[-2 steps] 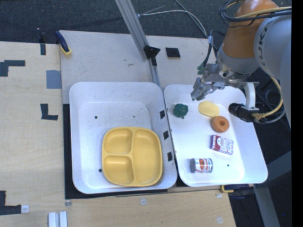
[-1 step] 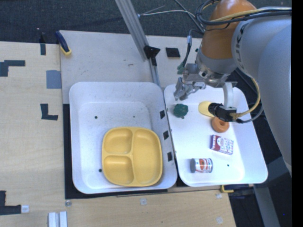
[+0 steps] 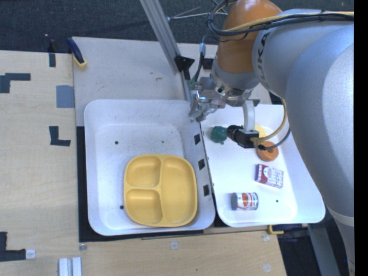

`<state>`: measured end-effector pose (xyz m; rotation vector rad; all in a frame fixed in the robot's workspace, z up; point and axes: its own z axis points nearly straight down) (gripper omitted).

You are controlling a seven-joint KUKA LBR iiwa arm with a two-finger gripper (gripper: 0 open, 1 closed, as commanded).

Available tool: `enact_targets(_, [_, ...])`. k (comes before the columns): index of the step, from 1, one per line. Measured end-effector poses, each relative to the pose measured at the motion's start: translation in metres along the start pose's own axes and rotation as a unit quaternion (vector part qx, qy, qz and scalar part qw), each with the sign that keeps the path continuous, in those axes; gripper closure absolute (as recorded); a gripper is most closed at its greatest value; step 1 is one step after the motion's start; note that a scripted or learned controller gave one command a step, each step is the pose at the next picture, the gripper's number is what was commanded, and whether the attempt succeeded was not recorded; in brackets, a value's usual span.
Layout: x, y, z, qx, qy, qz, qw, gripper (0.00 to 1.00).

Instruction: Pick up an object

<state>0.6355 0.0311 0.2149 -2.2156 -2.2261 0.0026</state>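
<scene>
My gripper point(image 3: 197, 109) hangs over the far end of the divider between the two bins, at the top left corner of the right bin point(image 3: 299, 211). A small green object point(image 3: 218, 134) lies just below and to the right of it. Further right sits an orange object point(image 3: 267, 152). A red and white box point(image 3: 269, 175) lies nearer the front, and a small can point(image 3: 245, 200) with a red label rests on its side in front of it. Nothing shows between the gripper's tips.
The left bin point(image 3: 103, 131) holds a yellow divided plate point(image 3: 160, 189) in its front half. A slanted metal bar point(image 3: 161, 27) runs from the top of the view down toward the gripper. The arm covers the right bin's far right side.
</scene>
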Motion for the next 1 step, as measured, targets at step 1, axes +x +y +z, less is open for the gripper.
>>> enact_targets(1, [0.0623,0.011,-0.006,-0.001,0.001,-0.001,1.0,1.0])
